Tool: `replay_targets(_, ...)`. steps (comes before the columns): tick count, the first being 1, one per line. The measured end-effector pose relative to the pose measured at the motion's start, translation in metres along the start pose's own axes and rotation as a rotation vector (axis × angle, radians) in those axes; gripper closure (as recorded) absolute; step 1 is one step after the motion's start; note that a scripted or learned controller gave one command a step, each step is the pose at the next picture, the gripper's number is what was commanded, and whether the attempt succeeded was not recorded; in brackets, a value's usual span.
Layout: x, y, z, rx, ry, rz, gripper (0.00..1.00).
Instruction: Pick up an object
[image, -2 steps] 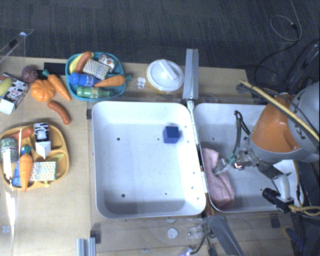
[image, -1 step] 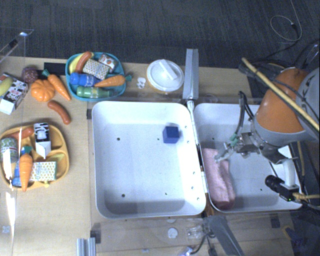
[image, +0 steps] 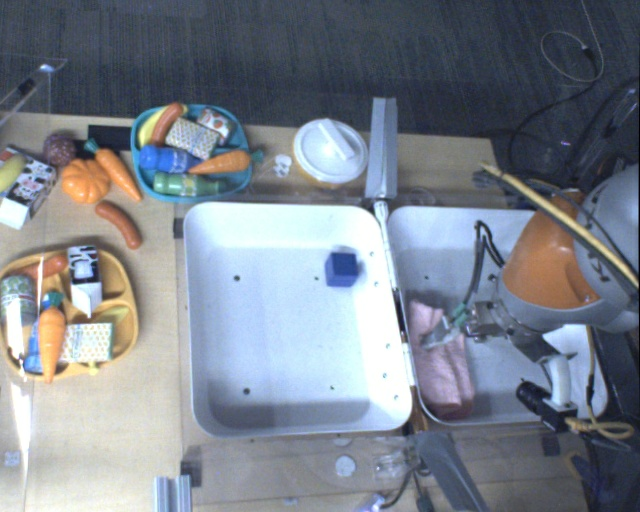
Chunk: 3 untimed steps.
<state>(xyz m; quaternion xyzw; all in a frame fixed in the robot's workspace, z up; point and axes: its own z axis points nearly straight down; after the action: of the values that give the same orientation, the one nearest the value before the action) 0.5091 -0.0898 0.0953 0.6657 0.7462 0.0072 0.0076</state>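
Camera view, from above: the grey arm (image: 560, 280) with its orange band reaches in from the right, low over the right bin (image: 500, 225). The gripper (image: 447, 328) sits at the upper edge of a pink folded cloth (image: 443, 360) lying along that bin's left wall, seemingly touching it; whether its grip is open or closed, I cannot tell. A small blue cube (image: 342, 268) rests alone in the left bin (image: 250, 400), upper right area.

A pale wooden bench (image: 140, 420) stands on dark carpeted floor (image: 300, 50), evenly lit.
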Motion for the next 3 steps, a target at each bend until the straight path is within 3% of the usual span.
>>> replay_targets(1,0.003,0.004,-0.012,-0.008,0.003,-0.003,1.0)
replay_targets(2,0.008,0.054,-0.094,0.017,0.003,-0.212,1.0)
replay_targets(3,0.021,0.167,-0.134,0.016,0.002,-0.194,1.0)
